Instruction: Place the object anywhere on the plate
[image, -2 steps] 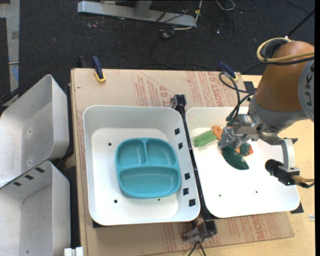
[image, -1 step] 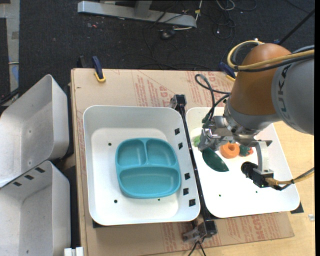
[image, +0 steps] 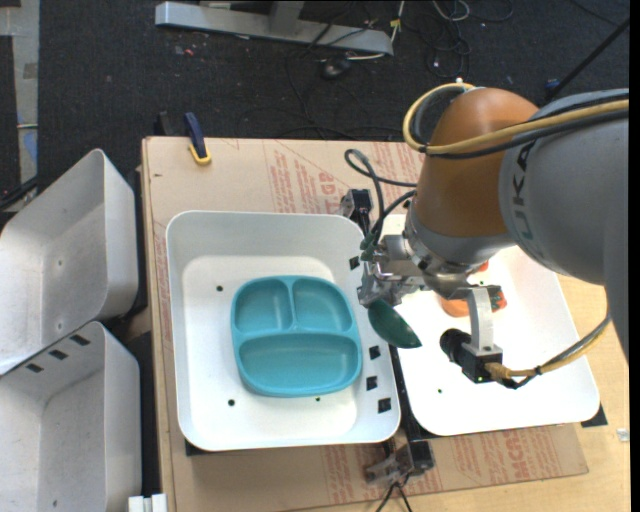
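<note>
two shallow white bins sit side by side on a bare plywood bench top (image: 270, 470), which carries reddish stencilled lettering along its back and front edges; the writing is upside down and too broken up to read. beyond the bench the floor is dark carpet (image: 100, 70) strewn with black cables, and a grey metal bar lies near the top edge. a yellow-handled clamp (image: 197, 140) grips the bench's back left corner, and two spare white tubs (image: 60, 300) stand off to the left. the grey arm segment (image: 575, 180) at the right shows part of the white "kuka" name, of which only a few letters can be seen.

in the left white bin (image: 190, 330) lies the teal plastic plate (image: 296, 334), a rounded rectangle split into three compartments, two small ones at the back and one wide one at the front.

the dark green leaf-shaped object (image: 394, 326) is glossy, pointed at its lower right end, and tilted. it hangs just over the seam between the bins, right of the plate and apart from it. the two-finger gripper (image: 378, 290) hovers above that seam with its fingers closed narrowly on the object's upper end.

the right white bin (image: 540, 400) lies under the arm, and something orange (image: 462, 300) shows beneath the wrist, mostly hidden.
</note>
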